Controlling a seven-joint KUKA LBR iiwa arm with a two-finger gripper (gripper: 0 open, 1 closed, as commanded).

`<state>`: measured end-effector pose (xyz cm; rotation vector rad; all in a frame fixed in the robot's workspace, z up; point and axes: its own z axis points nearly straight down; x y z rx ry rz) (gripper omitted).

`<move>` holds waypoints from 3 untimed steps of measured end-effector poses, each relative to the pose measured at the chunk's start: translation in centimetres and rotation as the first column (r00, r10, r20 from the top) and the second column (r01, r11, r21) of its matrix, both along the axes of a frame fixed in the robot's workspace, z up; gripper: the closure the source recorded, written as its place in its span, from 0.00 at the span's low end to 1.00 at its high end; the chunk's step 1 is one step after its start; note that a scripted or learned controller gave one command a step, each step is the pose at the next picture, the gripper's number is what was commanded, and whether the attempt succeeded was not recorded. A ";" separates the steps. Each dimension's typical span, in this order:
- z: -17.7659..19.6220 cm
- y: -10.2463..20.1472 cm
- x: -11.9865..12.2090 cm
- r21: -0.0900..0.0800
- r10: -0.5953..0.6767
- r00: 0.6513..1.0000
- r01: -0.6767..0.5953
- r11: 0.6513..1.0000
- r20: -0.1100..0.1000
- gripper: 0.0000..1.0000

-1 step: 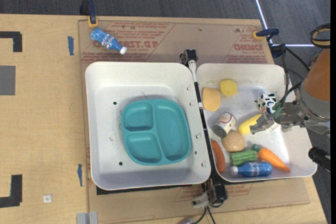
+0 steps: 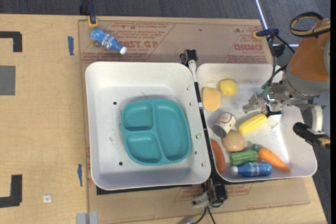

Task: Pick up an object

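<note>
My gripper [image 2: 264, 100] hangs over the right bin [image 2: 304, 165], in its upper right part, with the orange-banded arm behind it to the right. Just below it and slightly left lies a yellow corn cob [image 2: 252, 124]. A yellow lemon [image 2: 228, 87] and a pale orange wedge [image 2: 211, 98] rest to the gripper's left. Lower in the bin sit a white can with red marks [image 2: 225, 122], a tan potato [image 2: 233, 141], a green vegetable [image 2: 244, 156], a carrot [image 2: 274, 159], a blue bottle [image 2: 252, 169] and a red-orange sausage shape [image 2: 218, 155]. Nothing shows in the gripper's grasp.
The left bin [image 2: 100, 92] holds a teal divided plate [image 2: 156, 131]. A small blue bottle [image 2: 107, 41] lies on the cardboard behind the bins. A black clamp [image 2: 188, 56] sits at the top of the wall between the two bins.
</note>
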<state>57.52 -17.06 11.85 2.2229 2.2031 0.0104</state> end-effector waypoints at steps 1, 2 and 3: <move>-2.1 2.0 -3.7 0.004 0.005 1.000 -0.005 1.000 -0.012 0.00; -3.3 4.1 4.2 0.004 0.119 0.993 -0.119 0.993 -0.011 0.00; -2.2 4.1 4.4 0.003 0.120 0.993 -0.120 0.993 -0.007 1.00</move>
